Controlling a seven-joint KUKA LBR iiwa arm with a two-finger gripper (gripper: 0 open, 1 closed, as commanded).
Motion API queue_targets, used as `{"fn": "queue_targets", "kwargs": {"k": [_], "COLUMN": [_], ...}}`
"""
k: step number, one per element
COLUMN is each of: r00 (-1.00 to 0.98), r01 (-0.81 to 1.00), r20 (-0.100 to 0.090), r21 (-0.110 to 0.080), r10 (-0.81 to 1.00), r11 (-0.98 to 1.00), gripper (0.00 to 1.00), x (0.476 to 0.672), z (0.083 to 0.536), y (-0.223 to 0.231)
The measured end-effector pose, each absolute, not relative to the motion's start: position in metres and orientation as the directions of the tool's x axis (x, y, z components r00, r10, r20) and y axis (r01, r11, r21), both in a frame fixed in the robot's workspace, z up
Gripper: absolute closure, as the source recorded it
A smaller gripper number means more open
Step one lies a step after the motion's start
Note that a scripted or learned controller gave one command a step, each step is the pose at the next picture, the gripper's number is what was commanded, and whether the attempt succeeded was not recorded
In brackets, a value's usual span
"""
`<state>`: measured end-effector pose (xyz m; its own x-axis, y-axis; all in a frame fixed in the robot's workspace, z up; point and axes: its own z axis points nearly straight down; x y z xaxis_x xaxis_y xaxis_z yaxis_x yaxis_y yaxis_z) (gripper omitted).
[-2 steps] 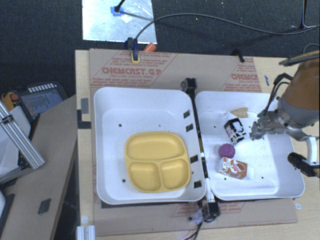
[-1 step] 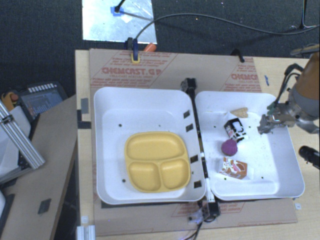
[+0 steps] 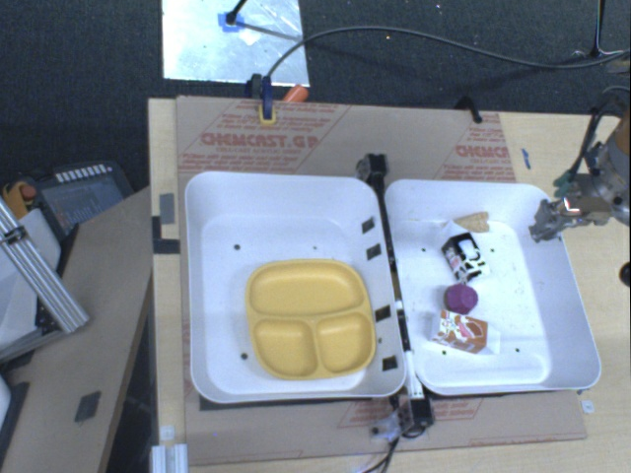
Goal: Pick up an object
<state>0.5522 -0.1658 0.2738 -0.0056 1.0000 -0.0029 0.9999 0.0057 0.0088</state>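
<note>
Hovering gripper (image 3: 548,223) over right bin (image 3: 564,294) rim — purple ball (image 3: 460,298) apart.

A yellow tray (image 3: 310,317) fills one white bin (image 3: 212,264); a purple ball (image 3: 460,298) lies in the other white bin (image 3: 562,323).

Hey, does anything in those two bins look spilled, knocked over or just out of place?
Nothing looks spilled or damaged. The yellow divided tray lies flat in the left bin. In the right bin, the black-and-white carton and the orange packet lie on their sides, with a purple ball between them.
</note>
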Motion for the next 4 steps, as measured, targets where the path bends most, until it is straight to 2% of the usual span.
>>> {"fn": "queue_targets", "kwargs": {"k": [1,4], "r00": [-0.010,-0.010], "r01": [1.000,1.000], "r20": [0.001,0.002], "r21": [0.002,0.002], "r10": [1.000,1.000], "r11": [0.010,0.010], "gripper": [1.00,1.00], "x": [0.565,0.567], "z": [0.263,0.267], "y": [-0.114,0.042]}}
